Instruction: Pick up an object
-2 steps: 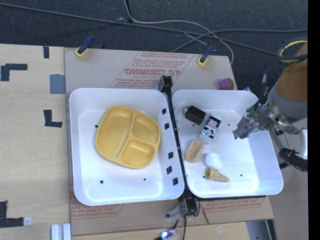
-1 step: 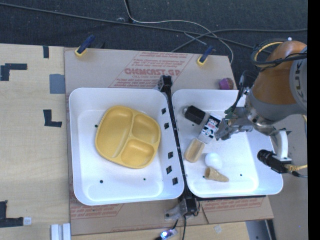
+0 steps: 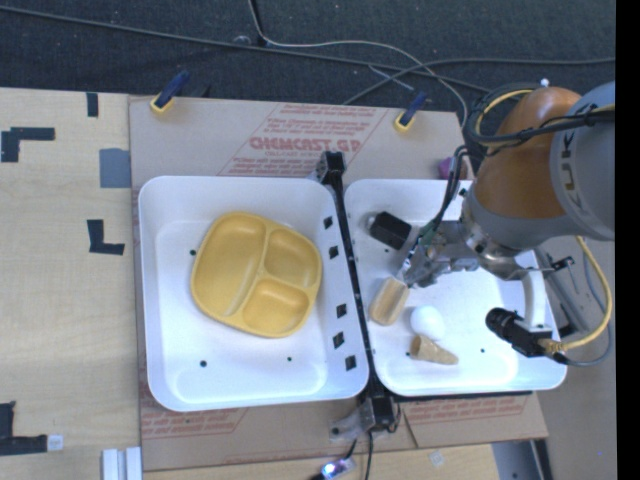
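Cardboard covers the worktop [image 3: 300, 133] under 2 white bins, the left bin [image 3: 160, 298] holding a yellow tray [image 3: 257, 273], while the tool [image 3: 418, 268] hovers low in the right bin [image 3: 500, 368], apparently lining up on the tan block [image 3: 388, 301] just below; its grip I cannot tell.

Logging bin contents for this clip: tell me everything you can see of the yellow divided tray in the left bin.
The yellow tray is a rounded-square plate of what looks like matte plastic, moulded into three compartments: one large and two smaller, split by raised ridges. It lies flat and right side up on the floor of the left bin, turned at an angle to the bin's walls, nearer the upper middle. Its compartments hold nothing visible. It touches only the bin floor; the gripper is over the other bin.
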Robot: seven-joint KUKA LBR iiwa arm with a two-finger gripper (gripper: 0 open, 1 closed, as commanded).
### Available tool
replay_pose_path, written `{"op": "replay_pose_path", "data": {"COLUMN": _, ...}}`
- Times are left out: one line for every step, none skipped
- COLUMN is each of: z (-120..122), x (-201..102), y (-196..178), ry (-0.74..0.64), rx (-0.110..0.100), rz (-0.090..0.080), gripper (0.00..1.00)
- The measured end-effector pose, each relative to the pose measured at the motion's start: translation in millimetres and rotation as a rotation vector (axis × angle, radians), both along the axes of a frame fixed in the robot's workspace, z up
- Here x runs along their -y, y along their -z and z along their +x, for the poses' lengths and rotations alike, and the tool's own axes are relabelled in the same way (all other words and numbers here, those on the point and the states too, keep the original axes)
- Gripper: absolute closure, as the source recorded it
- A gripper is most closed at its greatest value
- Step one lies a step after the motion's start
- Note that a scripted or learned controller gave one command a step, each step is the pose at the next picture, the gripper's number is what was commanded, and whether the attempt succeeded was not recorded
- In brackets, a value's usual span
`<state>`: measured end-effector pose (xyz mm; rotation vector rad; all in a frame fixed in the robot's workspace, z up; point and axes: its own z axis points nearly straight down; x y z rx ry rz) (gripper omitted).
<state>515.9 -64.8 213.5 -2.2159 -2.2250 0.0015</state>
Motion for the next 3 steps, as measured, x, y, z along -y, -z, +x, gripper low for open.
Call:
{"op": "replay_pose_path", "data": {"z": -4, "x": -53, "y": -12, "ry": -0.003, "rx": 0.001, "rz": 0.001, "gripper": 1.00}}
{"op": "replay_pose_path", "data": {"z": -14, "x": -99, "y": -14, "ry": -0.002, "rx": -0.001, "rz": 0.001, "gripper": 1.00}}
{"op": "replay_pose_path", "data": {"z": -26, "x": -154, "y": -13, "ry": -0.004, "rx": -0.002, "rz": 0.001, "gripper": 1.00}}
